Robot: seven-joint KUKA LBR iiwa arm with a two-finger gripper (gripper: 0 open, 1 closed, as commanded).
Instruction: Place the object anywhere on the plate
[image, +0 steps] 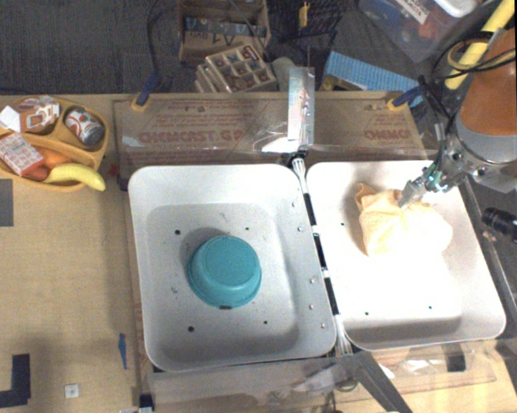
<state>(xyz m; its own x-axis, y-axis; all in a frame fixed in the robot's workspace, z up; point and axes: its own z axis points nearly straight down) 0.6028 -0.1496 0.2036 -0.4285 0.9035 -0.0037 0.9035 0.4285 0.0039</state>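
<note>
Object: crumpled pale yellow cloth [386, 222], lying in right white bin [415, 314].
Claw [413, 192]: at cloth's upper edge; grip state impossible to tell.
Plate: round teal upturned dish [225, 271], in left white bin [157, 213].
Advice: pinch a thick fold, lift clear of divider, release over dish centre.
Surface: wooden, with yellow tray of toy food [45, 145] far left.
Room: cluttered crates behind.

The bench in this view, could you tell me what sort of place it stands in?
Probably a robotics lab or workshop. Two white bins sit on a bench under a robot arm, a tray of toy food lies at one corner, and cables and crates clutter the floor behind.
</note>
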